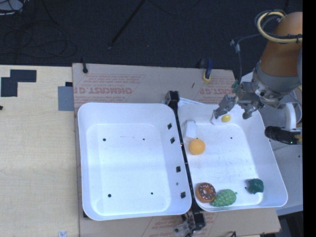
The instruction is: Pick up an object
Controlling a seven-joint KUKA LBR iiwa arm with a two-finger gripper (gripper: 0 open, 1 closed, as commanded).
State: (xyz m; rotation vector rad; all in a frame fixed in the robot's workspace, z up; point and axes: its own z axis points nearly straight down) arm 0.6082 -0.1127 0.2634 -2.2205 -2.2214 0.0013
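Hovering: gripper (231, 109) spread wide | small yellow object (225, 117) between fingers, grasp unclear | right bin (270, 157)

From my screen, the arm (284, 48) runs off the right edge, so I can't see its upper links. A small yellow object (225, 118) sits by the gripper (232, 107); it's too small to identify, perhaps a lemon. The clamp (190, 225) below the bins is cut by the bottom edge.
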